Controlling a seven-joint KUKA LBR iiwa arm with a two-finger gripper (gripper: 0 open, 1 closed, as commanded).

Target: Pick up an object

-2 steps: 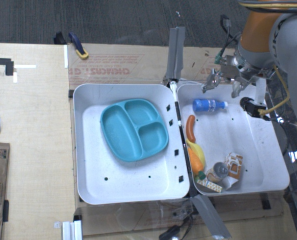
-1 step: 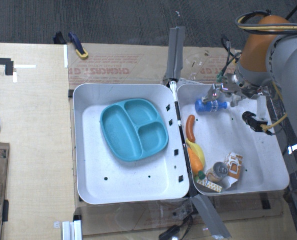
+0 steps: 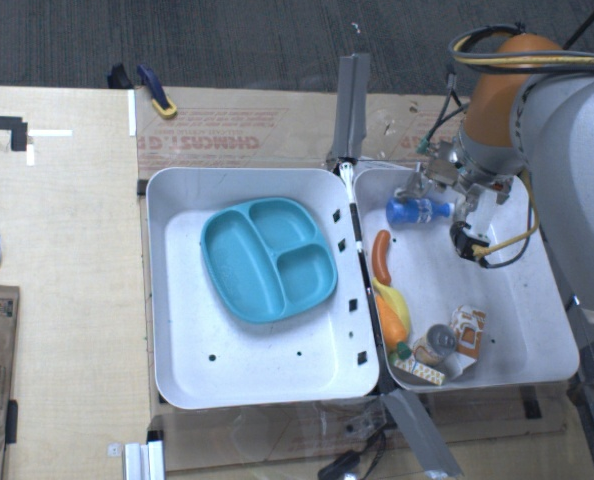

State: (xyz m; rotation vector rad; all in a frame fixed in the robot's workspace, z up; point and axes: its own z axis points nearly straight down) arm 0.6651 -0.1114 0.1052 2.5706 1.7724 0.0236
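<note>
My gripper (image 3: 445, 190) hangs over the back of the right bin (image 3: 537, 308), below the orange band of the arm (image 3: 505, 83). A small blue bottle-like object (image 3: 413, 211) lies on its side just left of and below the gripper, very close to it; contact cannot be judged. A red-orange sausage (image 3: 380, 255) lies along the bin's left wall. Below it sit a yellow and orange toy (image 3: 392, 315), a grey can (image 3: 439, 341), a small printed carton (image 3: 468, 330) and a flat pale piece (image 3: 418, 371).
The left bin (image 3: 177, 298) holds a blue divided plate (image 3: 269, 258). A grey post (image 3: 351, 108) rises behind the wall between the bins. A black cable end with a yellow lead (image 3: 472, 244) dangles beside the gripper. The grey arm body covers the right bin's far right.
</note>
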